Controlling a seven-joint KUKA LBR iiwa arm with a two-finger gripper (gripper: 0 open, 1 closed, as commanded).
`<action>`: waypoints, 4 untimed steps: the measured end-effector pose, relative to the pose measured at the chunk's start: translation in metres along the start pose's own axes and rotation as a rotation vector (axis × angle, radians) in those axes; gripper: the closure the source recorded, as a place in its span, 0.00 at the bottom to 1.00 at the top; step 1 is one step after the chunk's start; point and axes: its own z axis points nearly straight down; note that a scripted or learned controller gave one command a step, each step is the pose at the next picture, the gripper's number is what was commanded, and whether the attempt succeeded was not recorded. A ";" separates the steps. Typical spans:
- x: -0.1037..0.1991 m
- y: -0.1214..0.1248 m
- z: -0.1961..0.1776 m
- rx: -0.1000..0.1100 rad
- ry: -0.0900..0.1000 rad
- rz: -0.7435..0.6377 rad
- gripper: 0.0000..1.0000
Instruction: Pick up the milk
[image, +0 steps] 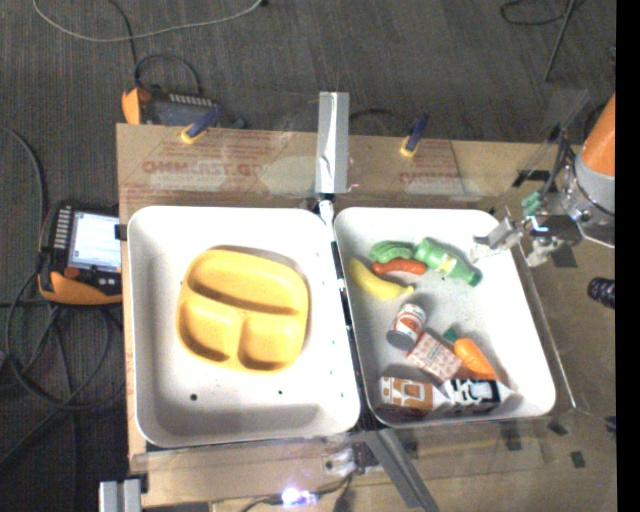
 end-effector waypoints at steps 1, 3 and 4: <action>0.086 -0.038 0.164 -0.001 0.001 0.141 0.00; 0.104 0.068 0.175 -0.009 -0.003 0.543 0.00; 0.168 0.100 0.080 -0.001 -0.005 0.557 0.00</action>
